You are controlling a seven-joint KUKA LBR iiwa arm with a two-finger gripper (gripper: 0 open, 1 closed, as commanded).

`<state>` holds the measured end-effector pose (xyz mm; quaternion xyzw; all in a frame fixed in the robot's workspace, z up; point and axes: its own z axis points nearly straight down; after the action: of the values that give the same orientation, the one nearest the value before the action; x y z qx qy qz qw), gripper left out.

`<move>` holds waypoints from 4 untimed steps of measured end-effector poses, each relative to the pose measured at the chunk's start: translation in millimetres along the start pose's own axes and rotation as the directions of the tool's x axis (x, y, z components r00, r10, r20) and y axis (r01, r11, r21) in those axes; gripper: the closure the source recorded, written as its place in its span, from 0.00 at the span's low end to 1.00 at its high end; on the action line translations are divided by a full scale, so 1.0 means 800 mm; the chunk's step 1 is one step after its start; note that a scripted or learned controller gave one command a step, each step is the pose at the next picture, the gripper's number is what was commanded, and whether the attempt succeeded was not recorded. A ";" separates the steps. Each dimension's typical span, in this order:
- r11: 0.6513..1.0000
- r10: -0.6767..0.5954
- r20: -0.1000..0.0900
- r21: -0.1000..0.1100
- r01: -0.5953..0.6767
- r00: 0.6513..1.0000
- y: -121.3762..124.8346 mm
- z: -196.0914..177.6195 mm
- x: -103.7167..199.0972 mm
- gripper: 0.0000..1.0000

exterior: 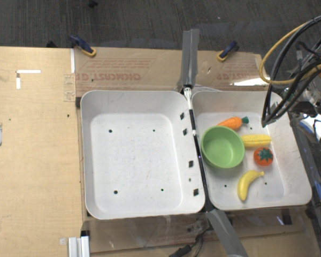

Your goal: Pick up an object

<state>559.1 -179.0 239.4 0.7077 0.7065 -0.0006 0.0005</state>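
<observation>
The right bin (289, 197) holds a green bowl (223, 147) at its left side. An orange carrot (230, 123) lies just behind the bowl, and a yellow corn cob (255, 140) lies to the bowl's right. A red tomato (263, 156) sits below the corn. A yellow banana (247, 184) lies near the bin's front. Part of the arm (312, 98) with its black and yellow cables (281, 63) hangs over the bin's far right edge, apart from all the objects.
The left bin (136, 154) stands beside the right one, with a grey divider bar (190, 58) running back between them. A cardboard sheet (128, 68) held by two clamps lies behind the bins. A wooden benchtop (29, 143) stretches to the left.
</observation>
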 end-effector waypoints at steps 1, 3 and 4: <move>0.998 -0.064 0.000 0.000 0.064 0.998 -0.055 0.185 -0.009 0.00; 0.990 -0.143 0.001 -0.001 0.143 0.990 -0.002 0.034 0.013 1.00; 0.867 -0.498 0.002 -0.001 0.498 0.867 0.052 0.056 -0.028 1.00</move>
<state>600.9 -201.2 194.4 0.5016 0.8651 -0.0005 0.0016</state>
